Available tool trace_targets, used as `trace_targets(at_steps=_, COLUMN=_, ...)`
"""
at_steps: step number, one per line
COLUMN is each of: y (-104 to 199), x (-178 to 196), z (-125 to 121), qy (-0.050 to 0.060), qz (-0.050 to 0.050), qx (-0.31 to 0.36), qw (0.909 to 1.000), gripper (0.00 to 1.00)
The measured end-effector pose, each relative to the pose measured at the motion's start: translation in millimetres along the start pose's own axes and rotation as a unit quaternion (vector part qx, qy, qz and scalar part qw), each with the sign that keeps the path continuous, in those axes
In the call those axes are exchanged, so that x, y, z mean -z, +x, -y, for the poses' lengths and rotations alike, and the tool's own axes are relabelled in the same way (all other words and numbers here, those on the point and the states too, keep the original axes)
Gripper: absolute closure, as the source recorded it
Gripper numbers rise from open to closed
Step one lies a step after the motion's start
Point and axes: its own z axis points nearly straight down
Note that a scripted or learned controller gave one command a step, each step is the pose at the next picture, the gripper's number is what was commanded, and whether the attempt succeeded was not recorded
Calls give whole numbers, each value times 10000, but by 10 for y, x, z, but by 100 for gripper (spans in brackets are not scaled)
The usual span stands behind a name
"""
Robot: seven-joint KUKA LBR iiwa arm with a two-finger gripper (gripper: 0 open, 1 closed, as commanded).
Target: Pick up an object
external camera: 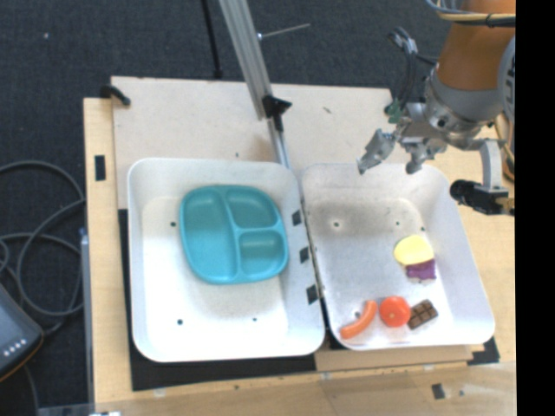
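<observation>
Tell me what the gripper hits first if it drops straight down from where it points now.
Probably the bare floor of the right bin, near its back wall; the gripper hangs open, well clear of the toys. Depth is uncertain.

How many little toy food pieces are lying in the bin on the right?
5, all near its lower right: a yellow piece touching a purple piece, then an orange carrot, a red tomato and a brown block.
</observation>
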Motion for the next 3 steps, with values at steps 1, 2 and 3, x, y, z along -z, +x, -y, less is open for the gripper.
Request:
trace_targets(at_steps=1, y=0, x=0, z=0, qy=-1, qz=-1, qx=-2, qw=10000, gripper=0)
trace_targets(at_steps=2, y=-96, x=-486, z=56, qy=25, qz=6, qx=-20, qw=10000, gripper=0)
trace_targets(at_steps=3, y=-147, x=-1116, z=72, qy=32, qz=3, qx=-19, qw=10000, gripper=0)
